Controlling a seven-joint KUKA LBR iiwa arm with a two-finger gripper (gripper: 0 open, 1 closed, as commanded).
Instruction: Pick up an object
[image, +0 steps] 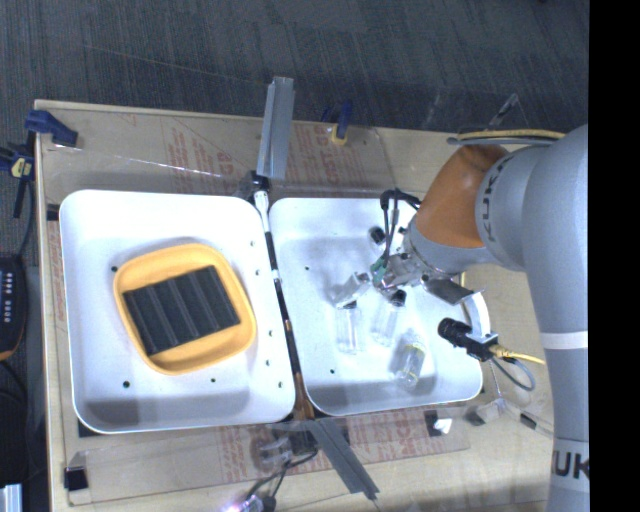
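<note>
Two shallow white bins are sitting side by side on the bench (150, 450). The left bin (85, 225) is carrying a yellow tray-like object (135, 275) with rounded corners and a dark ribbed panel set into its top, tilted a little against the bin's edges.

The right bin (300, 230) is holding several small clear pieces, like little transparent bottles or vials, hard to make out against the white floor. One clear piece (347, 328) is lying upright in the picture near the bin's middle, another (345, 290) is lying just to the far side of it, a third (386, 322) is lying just to the right, and a fourth (409, 362), with a faint greenish tint, is resting toward the near right corner.

The grey arm (545, 215) with its orange band is reaching in from the right, and the jaws of the gripper (388, 282) are hanging low over the right bin, just beside the far clear pieces. Whether the jaws are spread or pressed together cannot be told from this angle.
</note>
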